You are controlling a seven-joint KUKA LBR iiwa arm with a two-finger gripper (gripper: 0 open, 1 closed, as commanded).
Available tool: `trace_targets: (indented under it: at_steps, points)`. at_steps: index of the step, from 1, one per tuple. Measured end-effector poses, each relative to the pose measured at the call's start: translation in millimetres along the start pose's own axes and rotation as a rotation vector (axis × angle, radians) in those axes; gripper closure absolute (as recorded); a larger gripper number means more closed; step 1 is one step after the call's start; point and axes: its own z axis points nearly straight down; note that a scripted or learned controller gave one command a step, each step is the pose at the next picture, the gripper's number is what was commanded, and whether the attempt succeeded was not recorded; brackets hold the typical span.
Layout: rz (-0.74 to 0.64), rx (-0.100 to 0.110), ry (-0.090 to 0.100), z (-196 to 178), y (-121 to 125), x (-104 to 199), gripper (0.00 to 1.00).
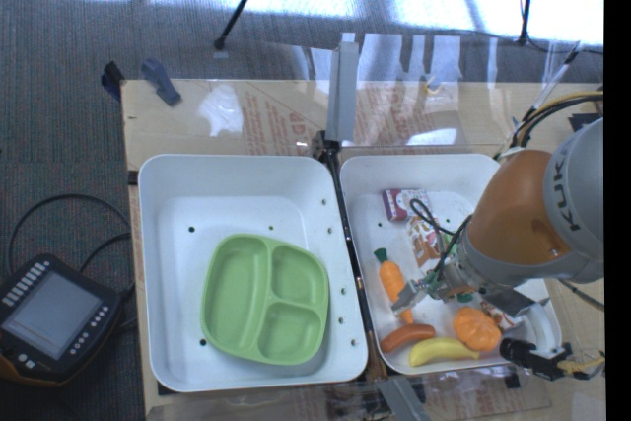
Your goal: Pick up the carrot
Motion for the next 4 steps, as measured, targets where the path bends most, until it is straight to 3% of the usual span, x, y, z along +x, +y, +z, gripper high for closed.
trace_targets:
  at_steps: [1, 2, 3, 4]
  points:
    - [0.087, 0.0, -0.001, -100, 25, 30, 0.0]
    - [0.192, 0.003, 0.001, 1, -3, 18, 0.0]
    - [0.199, 0.007, 0.004, -7, -4, 18, 1.0]
    - [0.212, -0.001, -0.002, -146, 116, 31, 1.0]
